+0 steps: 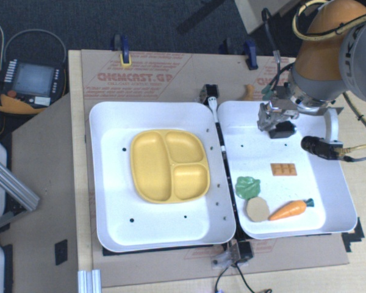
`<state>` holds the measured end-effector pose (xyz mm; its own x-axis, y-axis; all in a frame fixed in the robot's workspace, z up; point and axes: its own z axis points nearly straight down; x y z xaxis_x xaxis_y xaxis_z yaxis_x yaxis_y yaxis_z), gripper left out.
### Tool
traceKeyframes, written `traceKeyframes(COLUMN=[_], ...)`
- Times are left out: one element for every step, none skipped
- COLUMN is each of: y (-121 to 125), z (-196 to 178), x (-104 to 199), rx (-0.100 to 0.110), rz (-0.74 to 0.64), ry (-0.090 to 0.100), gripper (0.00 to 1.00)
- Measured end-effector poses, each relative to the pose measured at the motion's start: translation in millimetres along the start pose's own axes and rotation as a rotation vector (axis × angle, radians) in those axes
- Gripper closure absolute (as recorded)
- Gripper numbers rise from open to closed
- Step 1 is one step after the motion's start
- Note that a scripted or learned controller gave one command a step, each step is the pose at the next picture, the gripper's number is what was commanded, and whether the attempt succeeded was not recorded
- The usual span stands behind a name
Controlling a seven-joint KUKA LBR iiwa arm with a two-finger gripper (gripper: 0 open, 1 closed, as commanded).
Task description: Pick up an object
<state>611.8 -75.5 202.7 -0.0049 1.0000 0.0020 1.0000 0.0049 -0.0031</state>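
Pincer [274, 122] over right bin's far end, grip state unclear; carrot [288, 210] well apart, nearer camera.

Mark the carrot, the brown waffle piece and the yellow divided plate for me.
carrot [288, 210], camera view, middle of the orange body.
brown waffle piece [283, 170], camera view, centre of its top face.
yellow divided plate [147, 165], camera view, floor of the large left compartment.

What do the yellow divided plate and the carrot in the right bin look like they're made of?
The yellow divided plate looks like moulded plastic with a matte finish: one even colour, soft rounded compartment edges. The carrot is probably a plastic or rubber toy: flat, uniform orange body, a stubby green top.
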Motion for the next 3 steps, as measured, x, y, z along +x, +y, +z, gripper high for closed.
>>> traceKeyframes(y=[-21,-33,-52], z=[2,-12,-5], x=[42,96,148], rx=[0.0,-0.001,0.001], rz=[0.0,-0.002,-0.001], ry=[0.001,0.001,0.001], gripper=[1.0,1.0,1.0])
